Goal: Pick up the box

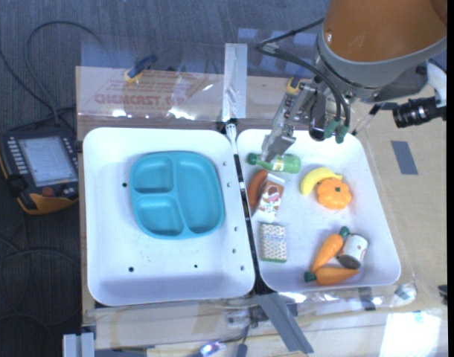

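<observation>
Two box-like things lie in the right bin [376, 199]. One is a small white carton [270, 198] with red print near the bin's left wall. The other is a flat box [272, 242] with a green speckled top, just in front of the carton. My gripper [275, 151] hangs at the bin's back left, its tip right over the cap end of a green bottle [285, 163]. It stands behind the carton and apart from both boxes. Nothing shows in its grasp.
An orange-red sausage shape [255, 188] lies against the carton's left. A banana [316, 177], an orange [334, 194], two carrots [327, 250], and a can [353, 250] fill the right side. The left bin [108, 259] holds a blue divided plate [175, 193].
</observation>
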You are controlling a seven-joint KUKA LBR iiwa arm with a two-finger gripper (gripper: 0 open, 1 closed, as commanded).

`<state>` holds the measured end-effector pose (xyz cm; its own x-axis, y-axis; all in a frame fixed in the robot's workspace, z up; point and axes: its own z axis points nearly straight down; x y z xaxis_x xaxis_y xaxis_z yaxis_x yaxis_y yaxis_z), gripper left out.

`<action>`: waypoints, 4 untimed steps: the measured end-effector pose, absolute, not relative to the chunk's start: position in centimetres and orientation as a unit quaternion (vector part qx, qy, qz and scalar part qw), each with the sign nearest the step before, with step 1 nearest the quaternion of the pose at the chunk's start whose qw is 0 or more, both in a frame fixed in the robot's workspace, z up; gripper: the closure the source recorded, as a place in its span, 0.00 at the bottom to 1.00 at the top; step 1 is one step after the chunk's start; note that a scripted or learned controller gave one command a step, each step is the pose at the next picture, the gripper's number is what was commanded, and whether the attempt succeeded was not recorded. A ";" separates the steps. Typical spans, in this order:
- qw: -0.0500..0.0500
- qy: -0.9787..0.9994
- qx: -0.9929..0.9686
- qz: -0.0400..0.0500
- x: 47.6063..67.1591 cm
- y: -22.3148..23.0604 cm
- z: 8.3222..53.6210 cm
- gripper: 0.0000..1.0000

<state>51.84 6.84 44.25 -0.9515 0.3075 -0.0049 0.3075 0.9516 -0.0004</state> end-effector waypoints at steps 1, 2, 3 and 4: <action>0.003 0.988 0.157 -0.001 52.1 6.8 45.1 1.00; 0.005 0.987 0.158 -0.002 52.3 6.8 46.0 1.00; 0.006 0.987 0.158 -0.002 52.6 6.8 46.9 1.00; 0.007 0.987 0.160 -0.002 52.8 6.8 47.8 1.00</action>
